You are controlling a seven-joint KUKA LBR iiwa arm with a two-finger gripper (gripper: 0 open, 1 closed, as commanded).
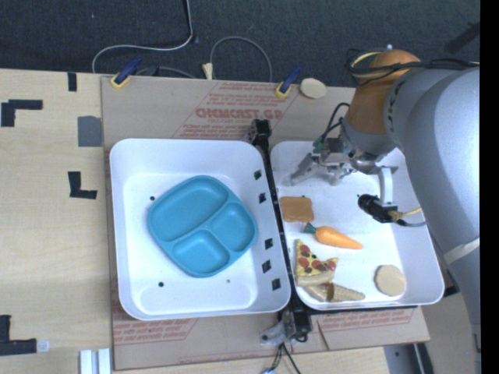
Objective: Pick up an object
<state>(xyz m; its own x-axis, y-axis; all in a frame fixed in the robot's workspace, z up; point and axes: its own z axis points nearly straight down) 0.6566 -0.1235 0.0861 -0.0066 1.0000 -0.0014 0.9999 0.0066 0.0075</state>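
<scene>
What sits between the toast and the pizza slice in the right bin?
The carrot lies between the toast and the pizza slice, its green end nearest them and its orange tip pointing right, in the camera view.

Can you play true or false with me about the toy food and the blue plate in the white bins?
1. The blue plate lies in the left bin. True.
2. The carrot lies on the blue plate. False: it lies in the right bin.
3. The pizza slice lies in the same bin as the carrot. True.
4. The gripper hangs over the left bin. False: it is over the right bin's far end.
</scene>
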